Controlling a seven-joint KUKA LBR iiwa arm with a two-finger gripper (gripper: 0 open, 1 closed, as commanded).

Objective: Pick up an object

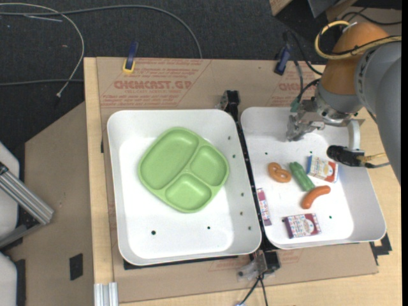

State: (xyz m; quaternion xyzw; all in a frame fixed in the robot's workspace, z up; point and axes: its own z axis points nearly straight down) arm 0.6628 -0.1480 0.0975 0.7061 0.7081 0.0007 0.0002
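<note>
Fingers [294,132] of the grey two-finger gripper [298,134] merge into one metallic cluster from this angle, so I cannot tell whether they are spread or closed. The gripper hangs over the bare far-left part of the shallow white right-hand bin [366,231], apart from everything lying in it. Nearest the camera in that bin, a small red-and-white printed packet [301,224] lies flat near the front wall. A narrow pink-and-white wrapper [262,207] lies lengthwise along the bin's left wall. Farther in, an orange-red toy sausage [316,196] lies at a slant. Just beyond it a green toy cylinder [301,176] lies tilted, its near end close to the sausage. Left of the green cylinder sits a small orange-brown pretzel-shaped piece [278,173], and right of it a white packet with blue and red print [320,168]. All six things lie nearer the camera than the gripper. In the shallow white left-hand bin [127,234] a light green plastic plate with three compartments [183,169] lies about in the middle, turned at an angle to the walls. Both bins rest on a brown cardboard sheet with red lettering [159,81]. At the sheet's far edge sit a blue clamp on the left [131,55] and a second blue clamp [281,62] farther right. Above the gripper rises the grey arm with its orange band [347,56]. Beyond the bench, thin pale cables [76,37] loop over dark carpet [210,5].
</note>
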